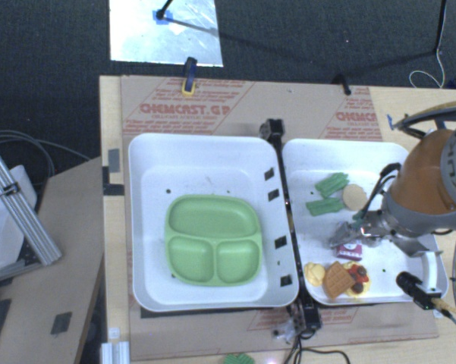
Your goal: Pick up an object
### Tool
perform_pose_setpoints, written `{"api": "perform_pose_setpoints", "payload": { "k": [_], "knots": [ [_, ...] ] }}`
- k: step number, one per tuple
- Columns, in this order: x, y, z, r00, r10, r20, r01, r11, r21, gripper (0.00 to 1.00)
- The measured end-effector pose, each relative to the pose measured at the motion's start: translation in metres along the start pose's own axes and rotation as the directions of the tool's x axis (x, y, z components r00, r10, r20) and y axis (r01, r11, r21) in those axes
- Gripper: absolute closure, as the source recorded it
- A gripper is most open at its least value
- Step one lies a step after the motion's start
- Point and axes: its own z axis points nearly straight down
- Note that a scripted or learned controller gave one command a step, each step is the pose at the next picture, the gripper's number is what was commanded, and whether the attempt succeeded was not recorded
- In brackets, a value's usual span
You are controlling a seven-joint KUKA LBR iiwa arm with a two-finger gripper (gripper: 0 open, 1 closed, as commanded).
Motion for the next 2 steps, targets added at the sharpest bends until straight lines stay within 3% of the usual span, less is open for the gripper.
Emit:
{"api": "perform_pose_setpoints", "payload": {
  "k": [1, 2],
  "knots": [
    [0.003, 0.004, -0.011, 1.0, -0.005, -0.001, 0.005, 1.0, -0.006, 1.0],
    [0.106, 0.004, -0.106, 1.0, -0.02, -0.006, 0.02, 1.0, -0.014, 1.0]
  ]
}}
